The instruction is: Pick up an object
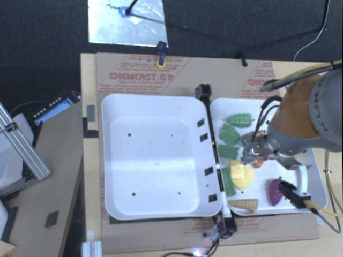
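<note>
- Two white bins sit side by side on the counter (134, 68); the right bin (316, 183) holds the toy food.
- Fingers (250, 153) hang over a yellow piece (242, 176), beside green pieces (230, 135); whether they are apart, I cannot tell.
- Purple piece (275, 191) lies nearby.

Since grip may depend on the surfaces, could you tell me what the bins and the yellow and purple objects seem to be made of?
Left bin and right bin: probably moulded plastic, smooth white, with a soft sheen and rounded corners. Yellow object: likely plastic or rubber toy food, with uniform colour and a slight gloss. Purple object: likely the same, though too small to judge.
</note>
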Motion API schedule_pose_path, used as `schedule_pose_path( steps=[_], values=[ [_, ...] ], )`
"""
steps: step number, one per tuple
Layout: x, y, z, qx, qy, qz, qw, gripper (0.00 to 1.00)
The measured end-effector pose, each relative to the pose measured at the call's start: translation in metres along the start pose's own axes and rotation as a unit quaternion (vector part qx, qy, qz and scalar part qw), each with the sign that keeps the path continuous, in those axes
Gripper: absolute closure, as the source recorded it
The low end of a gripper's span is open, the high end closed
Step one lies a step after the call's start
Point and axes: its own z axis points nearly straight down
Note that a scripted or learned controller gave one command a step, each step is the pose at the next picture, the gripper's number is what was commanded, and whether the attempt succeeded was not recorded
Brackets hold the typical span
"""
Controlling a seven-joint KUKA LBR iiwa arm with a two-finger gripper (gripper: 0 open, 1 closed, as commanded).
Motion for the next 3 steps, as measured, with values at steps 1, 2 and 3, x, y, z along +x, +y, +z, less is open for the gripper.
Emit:
schedule_pose_path(
  steps=[1,2,3],
  values=[
    [-0.083,0.006,0.052,0.002,-0.002,0.007,1.0,1.0],
    [0.062,0.031,-0.081,-0.004,0.002,-0.005,1.0,1.0],
    [0.107,0.022,-0.047,0.004,0.0,0.001,1.0,1.0]
  ],
)
